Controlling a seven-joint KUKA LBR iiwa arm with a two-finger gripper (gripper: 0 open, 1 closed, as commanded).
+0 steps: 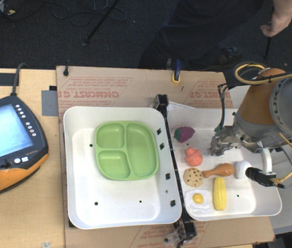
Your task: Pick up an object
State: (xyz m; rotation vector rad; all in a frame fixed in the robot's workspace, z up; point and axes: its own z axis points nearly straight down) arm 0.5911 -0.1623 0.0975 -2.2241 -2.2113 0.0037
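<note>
Drumstick (219, 170) — just below pincer (219, 148), apart.

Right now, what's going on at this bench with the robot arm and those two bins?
A grey KUKA arm reaches in from the right, its gripper low over the right bin near the bin's upper middle. That bin holds toy food: a purple bunch of grapes, a pink piece, a cookie, a chicken drumstick, a corn cob and a fried egg. Nothing appears lifted yet. The left bin holds a green divided plate. A teach pendant lies at the far left.
</note>
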